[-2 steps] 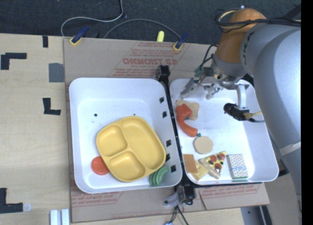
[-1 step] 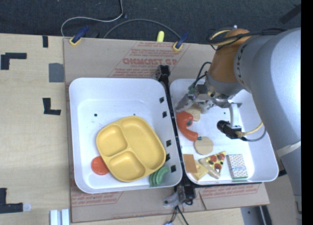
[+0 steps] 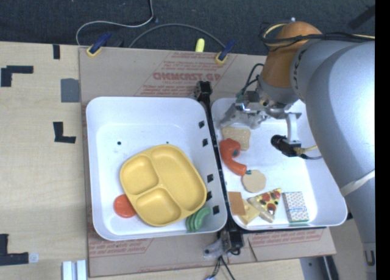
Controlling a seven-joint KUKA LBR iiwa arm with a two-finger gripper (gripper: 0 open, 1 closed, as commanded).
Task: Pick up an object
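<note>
Tan toast (image 3: 237, 137) lies in the right bin (image 3: 323, 196), just beneath the gripper (image 3: 248, 114), whose grip state I cannot tell; descend straight, centred, clear of the red sausage (image 3: 230, 153).

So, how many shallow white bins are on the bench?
2. The left shallow white bin holds a yellow divided plate; the right shallow white bin lies beside it, under the grey arm's gripper. No others seem hidden.
</note>
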